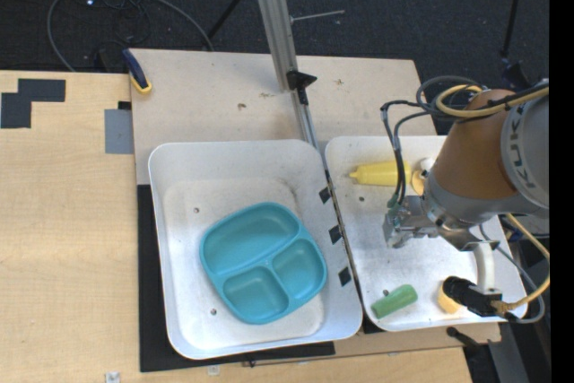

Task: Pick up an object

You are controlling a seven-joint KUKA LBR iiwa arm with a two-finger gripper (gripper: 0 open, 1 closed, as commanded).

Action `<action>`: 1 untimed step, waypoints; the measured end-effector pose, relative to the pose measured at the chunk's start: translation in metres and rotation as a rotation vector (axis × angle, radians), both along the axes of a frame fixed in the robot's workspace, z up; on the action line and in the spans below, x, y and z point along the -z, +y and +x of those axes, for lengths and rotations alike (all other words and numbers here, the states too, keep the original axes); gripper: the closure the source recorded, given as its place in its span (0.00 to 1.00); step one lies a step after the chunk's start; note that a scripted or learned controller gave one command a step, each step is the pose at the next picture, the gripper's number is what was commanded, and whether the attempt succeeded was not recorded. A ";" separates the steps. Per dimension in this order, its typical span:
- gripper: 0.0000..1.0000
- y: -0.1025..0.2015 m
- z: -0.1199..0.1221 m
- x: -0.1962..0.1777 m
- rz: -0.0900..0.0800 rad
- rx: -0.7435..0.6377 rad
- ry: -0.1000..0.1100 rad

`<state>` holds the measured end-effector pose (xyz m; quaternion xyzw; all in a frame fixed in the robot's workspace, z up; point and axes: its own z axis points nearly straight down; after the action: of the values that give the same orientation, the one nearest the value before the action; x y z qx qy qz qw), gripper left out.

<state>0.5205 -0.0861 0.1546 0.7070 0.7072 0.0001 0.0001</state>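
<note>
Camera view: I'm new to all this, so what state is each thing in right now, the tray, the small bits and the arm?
Blue divided plate: lying flat, right way up, in the left bin.
Yellow object: lying on its side at the far end of the right bin, partly hidden by the arm.
Green object: lying on its side near the right bin's front edge, untouched.
Arm: reaching down into the right bin.

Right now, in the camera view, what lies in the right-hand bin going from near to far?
Green block → claw → yellow thing.
</note>
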 end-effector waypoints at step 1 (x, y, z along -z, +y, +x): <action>1.00 -0.007 -0.002 -0.044 0.000 0.001 -0.001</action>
<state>0.5185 -0.0935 0.1991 0.7075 0.7067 0.0004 0.0006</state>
